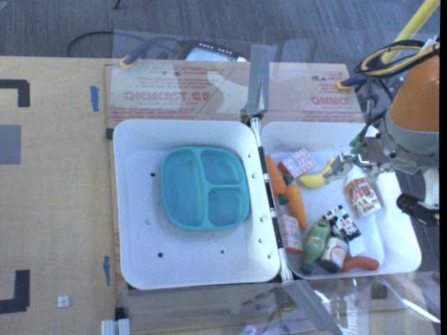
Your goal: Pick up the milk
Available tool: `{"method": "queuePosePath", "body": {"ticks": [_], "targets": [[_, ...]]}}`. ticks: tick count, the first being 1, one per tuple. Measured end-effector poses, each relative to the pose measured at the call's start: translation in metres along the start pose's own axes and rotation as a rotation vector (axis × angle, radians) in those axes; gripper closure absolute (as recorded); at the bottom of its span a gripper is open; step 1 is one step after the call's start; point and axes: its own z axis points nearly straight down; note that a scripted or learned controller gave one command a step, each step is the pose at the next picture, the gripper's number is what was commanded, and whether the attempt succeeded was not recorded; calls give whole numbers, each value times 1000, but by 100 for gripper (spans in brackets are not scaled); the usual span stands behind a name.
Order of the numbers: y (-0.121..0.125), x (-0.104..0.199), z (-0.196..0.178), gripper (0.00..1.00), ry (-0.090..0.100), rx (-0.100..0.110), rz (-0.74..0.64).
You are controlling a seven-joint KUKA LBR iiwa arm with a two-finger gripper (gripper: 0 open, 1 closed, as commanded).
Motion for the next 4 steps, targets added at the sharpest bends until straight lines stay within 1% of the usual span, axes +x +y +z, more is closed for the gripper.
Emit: {"method": "queuePosePath", "body": {"ticks": [1, 2, 3, 4], "targets": [[-13, -33, 56, 0, 0, 0, 45], [-14, -34, 48, 100, 1, 3, 48], [-77, -25, -19, 100, 1, -1, -191], [-77, -6, -54, 100, -2, -3, -148]]}}
